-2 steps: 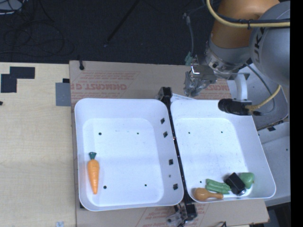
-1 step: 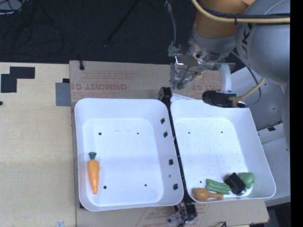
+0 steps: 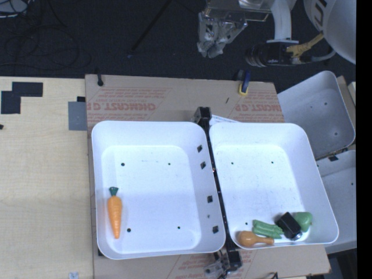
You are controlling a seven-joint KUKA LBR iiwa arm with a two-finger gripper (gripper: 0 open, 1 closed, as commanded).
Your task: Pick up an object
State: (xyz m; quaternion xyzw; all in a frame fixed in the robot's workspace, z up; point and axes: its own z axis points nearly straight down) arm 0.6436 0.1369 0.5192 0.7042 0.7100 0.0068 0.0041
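**Objects lie in both bins; end effector raised above the far edge**

Carrot [image 3: 115, 213], a toy with a smooth orange body and a small dark green top, lies lengthwise near the left wall of the left bin [image 3: 145, 133], green end pointing away from the camera. It touches nothing else.

In the near right corner of the right bin [image 3: 261, 133] four items sit bunched together: a tan pear-shaped piece [image 3: 254, 239], a ridged green pod-like piece [image 3: 267, 229], a black block [image 3: 289, 225] tilted across its neighbours, and a rounded green item [image 3: 303, 218] partly covered by the block. Their exact identities are hard to make out.

Both bins are shallow, white, round-cornered trays with small dark holes in their floors. They rest on printed brown cardboard [image 3: 174, 100] over a pale wood-grain desk [image 3: 40, 173]. A black clip strip [image 3: 210, 179] runs between them.

The end effector [image 3: 214, 39] hangs high beyond the bins against the dark background, well apart from every object. Its metal fingers blur together; how far open they stand cannot be told, and nothing is seen between them.
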